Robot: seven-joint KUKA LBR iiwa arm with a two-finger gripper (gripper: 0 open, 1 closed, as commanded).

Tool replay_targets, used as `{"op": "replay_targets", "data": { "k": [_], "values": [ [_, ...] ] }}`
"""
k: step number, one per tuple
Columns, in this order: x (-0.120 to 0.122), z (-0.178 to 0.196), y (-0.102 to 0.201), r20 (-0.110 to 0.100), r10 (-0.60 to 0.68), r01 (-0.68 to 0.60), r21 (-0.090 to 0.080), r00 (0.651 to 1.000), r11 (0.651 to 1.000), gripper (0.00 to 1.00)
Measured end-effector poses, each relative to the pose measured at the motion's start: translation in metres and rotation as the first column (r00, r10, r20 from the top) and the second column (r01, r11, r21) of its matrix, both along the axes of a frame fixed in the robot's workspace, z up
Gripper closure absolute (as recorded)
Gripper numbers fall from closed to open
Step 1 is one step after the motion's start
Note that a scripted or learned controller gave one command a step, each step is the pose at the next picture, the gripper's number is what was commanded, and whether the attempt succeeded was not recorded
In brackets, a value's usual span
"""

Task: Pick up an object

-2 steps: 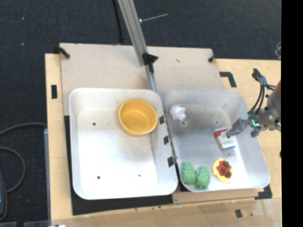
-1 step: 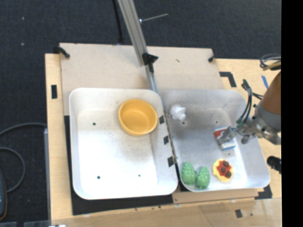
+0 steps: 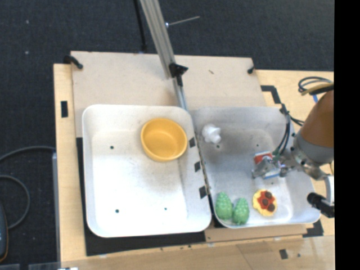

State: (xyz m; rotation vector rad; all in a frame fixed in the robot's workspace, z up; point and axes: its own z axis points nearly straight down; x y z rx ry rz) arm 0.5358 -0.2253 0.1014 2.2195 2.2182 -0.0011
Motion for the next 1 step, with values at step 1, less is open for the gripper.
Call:
{"op": "replay_targets", "data": {
  "k": [1],
  "values": [
    [0.0007,0.0108,-0.0004,0.003,-0.002,0.002,0.000,1.000,1.000,1.00]
  ]
}}
